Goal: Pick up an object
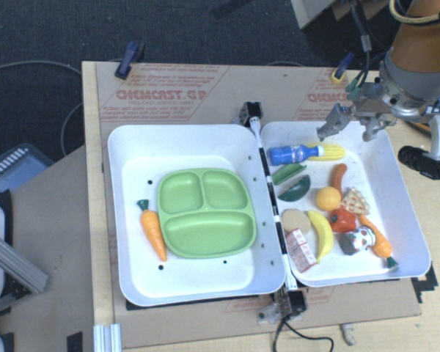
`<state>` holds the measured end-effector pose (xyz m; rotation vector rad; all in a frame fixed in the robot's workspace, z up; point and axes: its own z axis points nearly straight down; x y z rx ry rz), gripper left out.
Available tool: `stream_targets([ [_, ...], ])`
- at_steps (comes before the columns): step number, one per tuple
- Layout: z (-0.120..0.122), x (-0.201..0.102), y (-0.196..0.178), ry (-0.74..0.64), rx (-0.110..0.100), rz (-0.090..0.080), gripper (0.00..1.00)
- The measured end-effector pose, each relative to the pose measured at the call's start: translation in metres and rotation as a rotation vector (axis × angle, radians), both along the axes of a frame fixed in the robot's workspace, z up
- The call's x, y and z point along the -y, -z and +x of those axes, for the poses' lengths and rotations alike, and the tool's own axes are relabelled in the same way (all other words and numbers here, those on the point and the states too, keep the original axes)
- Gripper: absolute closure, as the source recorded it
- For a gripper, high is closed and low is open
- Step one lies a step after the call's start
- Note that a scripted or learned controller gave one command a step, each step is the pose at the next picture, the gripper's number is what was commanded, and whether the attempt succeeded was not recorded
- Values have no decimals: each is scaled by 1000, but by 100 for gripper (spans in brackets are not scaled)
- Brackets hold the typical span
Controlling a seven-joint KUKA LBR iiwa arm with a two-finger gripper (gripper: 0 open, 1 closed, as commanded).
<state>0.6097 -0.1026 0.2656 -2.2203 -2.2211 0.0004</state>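
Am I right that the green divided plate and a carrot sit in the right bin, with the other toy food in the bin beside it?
Not quite. The camera view shows the green divided plate and carrot in the left bin; the other toy food fills the right bin.

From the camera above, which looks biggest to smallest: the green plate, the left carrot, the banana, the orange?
1. Green plate
2. Left carrot and banana: look alike in size, so unranked
3. Orange
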Motion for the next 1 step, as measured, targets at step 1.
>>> stream_targets([
  [1,-12,45,86,1,-1,-1,0],
])
